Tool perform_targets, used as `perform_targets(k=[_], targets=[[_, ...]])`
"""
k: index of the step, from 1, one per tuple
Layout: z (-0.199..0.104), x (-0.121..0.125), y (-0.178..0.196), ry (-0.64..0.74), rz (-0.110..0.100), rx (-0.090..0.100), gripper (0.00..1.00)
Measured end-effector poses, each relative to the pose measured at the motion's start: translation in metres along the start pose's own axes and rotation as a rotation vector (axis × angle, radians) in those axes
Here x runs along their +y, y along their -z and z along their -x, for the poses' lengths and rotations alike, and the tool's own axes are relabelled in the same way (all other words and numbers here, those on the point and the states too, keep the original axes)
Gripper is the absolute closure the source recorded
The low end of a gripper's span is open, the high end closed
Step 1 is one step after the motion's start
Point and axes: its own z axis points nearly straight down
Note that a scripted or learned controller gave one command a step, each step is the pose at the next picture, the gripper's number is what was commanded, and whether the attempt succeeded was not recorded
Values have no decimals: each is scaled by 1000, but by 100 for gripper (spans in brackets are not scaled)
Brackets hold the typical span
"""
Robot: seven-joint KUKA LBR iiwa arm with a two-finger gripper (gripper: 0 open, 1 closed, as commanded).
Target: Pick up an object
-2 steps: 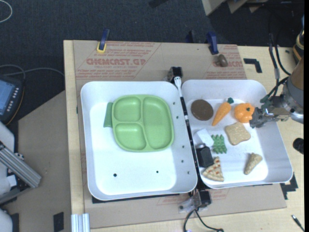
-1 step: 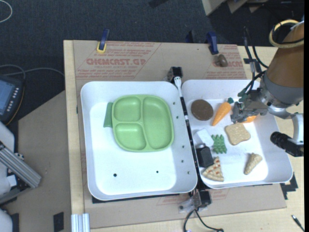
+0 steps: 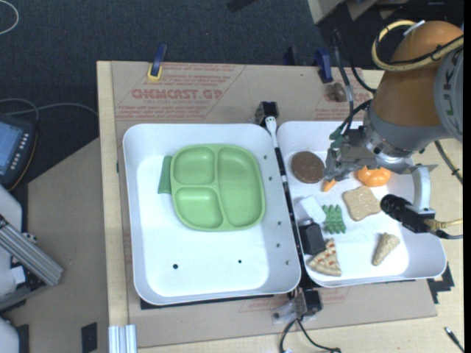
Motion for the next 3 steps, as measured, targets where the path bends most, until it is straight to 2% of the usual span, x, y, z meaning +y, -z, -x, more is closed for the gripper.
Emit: perform_targets(k=[1, 2, 3], targets=[[-20, -7, -1, -5, -6, 0, 100], [-16, 1, -17, -8, -7, -1, 100], [-14, 5, 5, -7, 1, -2, 100]])
